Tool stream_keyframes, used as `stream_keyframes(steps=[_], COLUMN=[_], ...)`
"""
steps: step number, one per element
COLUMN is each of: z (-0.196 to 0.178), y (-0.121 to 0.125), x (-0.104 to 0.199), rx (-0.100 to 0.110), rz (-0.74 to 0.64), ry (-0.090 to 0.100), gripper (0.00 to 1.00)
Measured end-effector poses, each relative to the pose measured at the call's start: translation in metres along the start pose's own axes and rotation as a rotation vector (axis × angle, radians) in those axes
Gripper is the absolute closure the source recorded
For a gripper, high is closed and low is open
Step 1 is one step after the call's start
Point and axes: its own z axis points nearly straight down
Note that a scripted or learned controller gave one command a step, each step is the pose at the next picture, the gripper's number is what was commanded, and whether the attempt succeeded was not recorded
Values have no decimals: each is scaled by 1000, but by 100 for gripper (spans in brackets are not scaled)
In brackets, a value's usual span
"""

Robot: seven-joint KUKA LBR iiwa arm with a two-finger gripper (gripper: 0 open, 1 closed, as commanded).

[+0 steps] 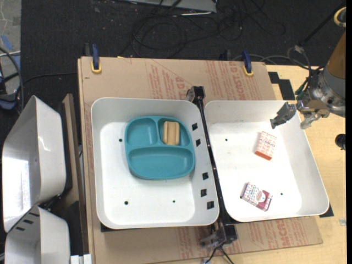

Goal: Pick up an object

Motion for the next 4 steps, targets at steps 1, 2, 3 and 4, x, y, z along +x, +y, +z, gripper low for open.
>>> stream_keyframes(steps=[1,2,3,4], z=[-7,46,108,156], y=[2,13,14,17], x=[1,2,-4,-6], rx=[-12,-8,-7,-17], rz=[-3,-5,0,1], ry=[-3,-2,-2,-8], gripper=[0,0,0,0])
